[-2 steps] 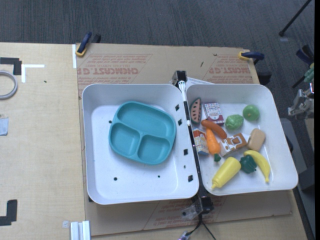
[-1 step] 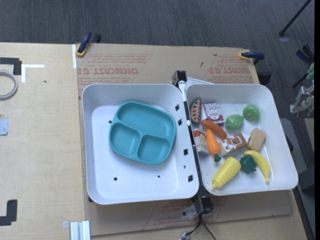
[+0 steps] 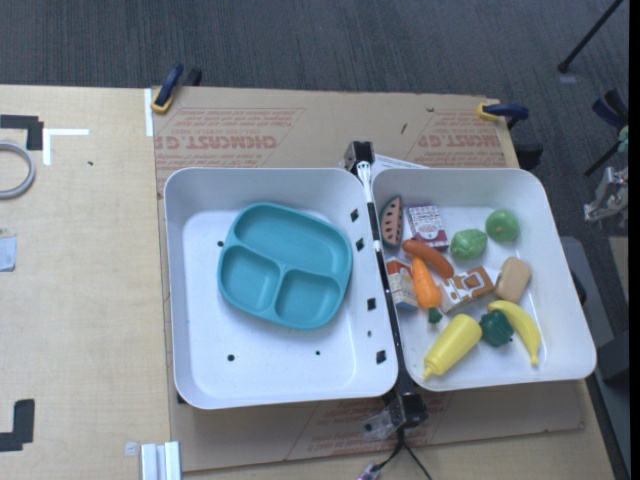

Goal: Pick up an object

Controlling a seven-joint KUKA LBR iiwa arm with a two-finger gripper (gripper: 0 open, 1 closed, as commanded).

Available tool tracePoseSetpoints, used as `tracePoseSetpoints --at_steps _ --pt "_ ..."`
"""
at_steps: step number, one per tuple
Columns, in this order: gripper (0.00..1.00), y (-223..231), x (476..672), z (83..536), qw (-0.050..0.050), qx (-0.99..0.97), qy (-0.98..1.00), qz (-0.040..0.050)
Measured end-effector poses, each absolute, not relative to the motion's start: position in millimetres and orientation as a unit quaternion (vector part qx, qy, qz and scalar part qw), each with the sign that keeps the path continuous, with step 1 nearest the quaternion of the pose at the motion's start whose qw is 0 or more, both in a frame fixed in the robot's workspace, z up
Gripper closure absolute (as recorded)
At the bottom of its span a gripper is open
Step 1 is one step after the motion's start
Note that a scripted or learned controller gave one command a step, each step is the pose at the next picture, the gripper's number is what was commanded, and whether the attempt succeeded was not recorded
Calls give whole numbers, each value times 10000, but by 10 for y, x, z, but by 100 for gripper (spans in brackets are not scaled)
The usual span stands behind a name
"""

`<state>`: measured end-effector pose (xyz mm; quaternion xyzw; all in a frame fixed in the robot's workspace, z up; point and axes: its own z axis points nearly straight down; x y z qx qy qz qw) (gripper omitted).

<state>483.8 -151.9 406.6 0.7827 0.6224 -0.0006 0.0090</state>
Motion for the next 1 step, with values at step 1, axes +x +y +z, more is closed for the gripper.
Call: tracePoseSetpoints --at_steps 1 --pt "100 -1521 4851 4161 111 7809 6246 -6"
